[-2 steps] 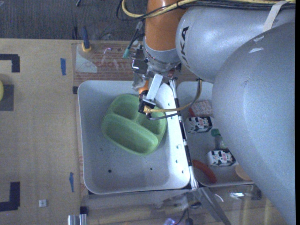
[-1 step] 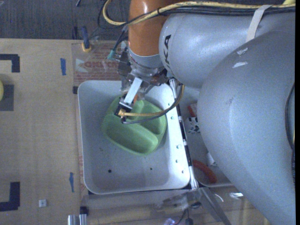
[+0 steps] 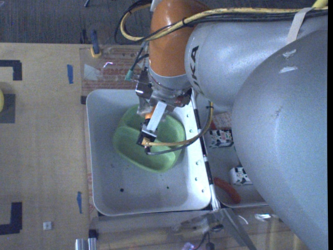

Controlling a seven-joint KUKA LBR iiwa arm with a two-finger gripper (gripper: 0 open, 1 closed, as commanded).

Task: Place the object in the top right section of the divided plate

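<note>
Two white bins sit side by side on your desk [image 3: 41,155]; the left bin [image 3: 104,181] holds a green divided plate [image 3: 127,139], smooth, glossy and rounded, with raised ridges between its sections. Your jaws [image 3: 147,139] hang right over the plate's middle, at the end of the grey arm [image 3: 250,87] with its orange band [image 3: 171,35]. You cannot tell whether they are wide or narrow, nor whether anything sits between them. A yellow cable [image 3: 184,139] loops just beside them. A red object [image 3: 227,190] lies in the right bin [image 3: 244,199], well apart from the jaws.
</note>
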